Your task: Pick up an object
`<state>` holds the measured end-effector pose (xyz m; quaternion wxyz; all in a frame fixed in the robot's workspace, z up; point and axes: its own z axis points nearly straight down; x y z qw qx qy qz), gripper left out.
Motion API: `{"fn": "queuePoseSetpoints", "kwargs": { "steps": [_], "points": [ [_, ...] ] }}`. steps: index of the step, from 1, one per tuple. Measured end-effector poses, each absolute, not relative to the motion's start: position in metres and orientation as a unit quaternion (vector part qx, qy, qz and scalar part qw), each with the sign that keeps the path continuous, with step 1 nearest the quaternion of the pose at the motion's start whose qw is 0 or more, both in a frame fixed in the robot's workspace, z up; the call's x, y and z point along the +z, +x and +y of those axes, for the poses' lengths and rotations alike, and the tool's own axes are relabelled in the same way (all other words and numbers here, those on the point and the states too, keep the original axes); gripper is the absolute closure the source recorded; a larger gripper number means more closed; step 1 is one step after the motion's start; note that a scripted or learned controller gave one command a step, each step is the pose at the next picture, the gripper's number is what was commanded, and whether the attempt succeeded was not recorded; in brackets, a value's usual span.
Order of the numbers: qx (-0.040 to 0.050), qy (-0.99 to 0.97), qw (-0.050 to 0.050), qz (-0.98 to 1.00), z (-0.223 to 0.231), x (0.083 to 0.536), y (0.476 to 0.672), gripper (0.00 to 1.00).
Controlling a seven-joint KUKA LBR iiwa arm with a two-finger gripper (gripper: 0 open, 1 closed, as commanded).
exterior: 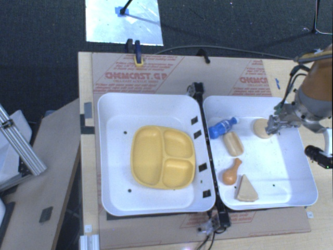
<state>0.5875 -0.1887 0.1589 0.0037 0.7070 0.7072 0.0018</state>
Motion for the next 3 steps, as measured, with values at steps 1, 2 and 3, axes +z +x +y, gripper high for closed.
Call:
{"fn": "queuePoseSetpoints", "kwargs": {
  "steps": [1,2,3],
  "points": [
    [0.0016,0.707,0.003,0.707,-0.191,0.21,0.579,1.0],
    [0.0004,0.707,0.001,0.707,-0.191,0.203,0.58,1.0],
    [0.0008,0.704,0.0,0.71,-0.134,0.196,0.579,1.0]
  ]
}}
